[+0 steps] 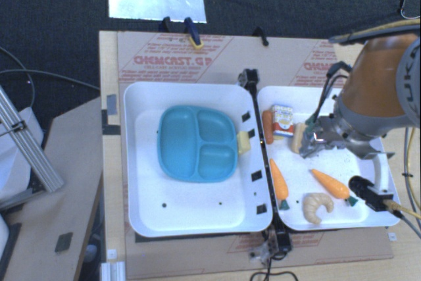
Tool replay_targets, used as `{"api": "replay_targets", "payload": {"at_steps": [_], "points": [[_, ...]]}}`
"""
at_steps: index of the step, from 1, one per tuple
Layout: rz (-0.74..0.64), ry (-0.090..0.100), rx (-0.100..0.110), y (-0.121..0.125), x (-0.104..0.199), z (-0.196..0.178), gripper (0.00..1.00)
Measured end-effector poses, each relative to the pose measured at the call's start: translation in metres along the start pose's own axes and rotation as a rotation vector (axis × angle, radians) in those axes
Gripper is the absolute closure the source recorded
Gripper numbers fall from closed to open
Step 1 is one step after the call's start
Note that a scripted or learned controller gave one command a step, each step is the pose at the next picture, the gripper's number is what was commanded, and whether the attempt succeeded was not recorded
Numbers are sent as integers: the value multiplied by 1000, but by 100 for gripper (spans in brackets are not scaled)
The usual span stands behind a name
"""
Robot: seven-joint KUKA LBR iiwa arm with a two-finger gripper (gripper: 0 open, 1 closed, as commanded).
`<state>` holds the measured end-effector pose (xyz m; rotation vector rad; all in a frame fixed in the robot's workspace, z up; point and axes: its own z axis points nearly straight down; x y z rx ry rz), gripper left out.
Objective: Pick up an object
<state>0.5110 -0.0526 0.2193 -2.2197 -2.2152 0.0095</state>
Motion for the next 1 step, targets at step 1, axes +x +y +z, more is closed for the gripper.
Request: {"api": "replay_targets", "payload": {"at_steps": [1], "points": [[-12, 4, -4, -26, 73, 37, 100]]}}
